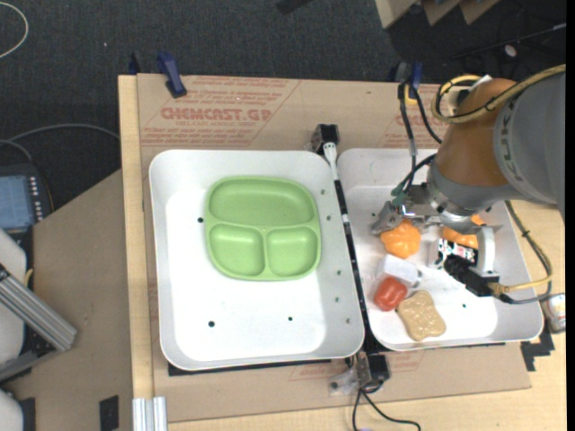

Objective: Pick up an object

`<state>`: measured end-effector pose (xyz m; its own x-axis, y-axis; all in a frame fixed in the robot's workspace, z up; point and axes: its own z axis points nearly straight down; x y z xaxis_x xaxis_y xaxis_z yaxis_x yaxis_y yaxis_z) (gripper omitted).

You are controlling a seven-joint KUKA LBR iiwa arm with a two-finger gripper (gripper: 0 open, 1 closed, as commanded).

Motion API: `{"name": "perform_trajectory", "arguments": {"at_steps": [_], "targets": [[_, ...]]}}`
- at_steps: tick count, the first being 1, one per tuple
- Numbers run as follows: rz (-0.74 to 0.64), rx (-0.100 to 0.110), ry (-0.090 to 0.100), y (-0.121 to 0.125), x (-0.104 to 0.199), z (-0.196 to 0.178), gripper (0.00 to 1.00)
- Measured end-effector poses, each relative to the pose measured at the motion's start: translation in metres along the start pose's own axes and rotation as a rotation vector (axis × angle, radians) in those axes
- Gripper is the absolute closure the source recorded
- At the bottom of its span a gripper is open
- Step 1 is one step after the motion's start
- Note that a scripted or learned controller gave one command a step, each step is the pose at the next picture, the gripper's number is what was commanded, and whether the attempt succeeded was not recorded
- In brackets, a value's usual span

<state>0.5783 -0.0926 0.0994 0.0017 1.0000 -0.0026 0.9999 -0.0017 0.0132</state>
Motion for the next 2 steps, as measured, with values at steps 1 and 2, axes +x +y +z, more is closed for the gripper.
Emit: {"name": "perform_trajectory", "arguments": {"at_steps": [1, 2], "targets": [[0.000, -0.001, 0.000, 0.000, 0.000, -0.009, 1.00], [-0.010, 0.006, 0.007, -0.028, 0.084, -0.091, 1.00]]}}
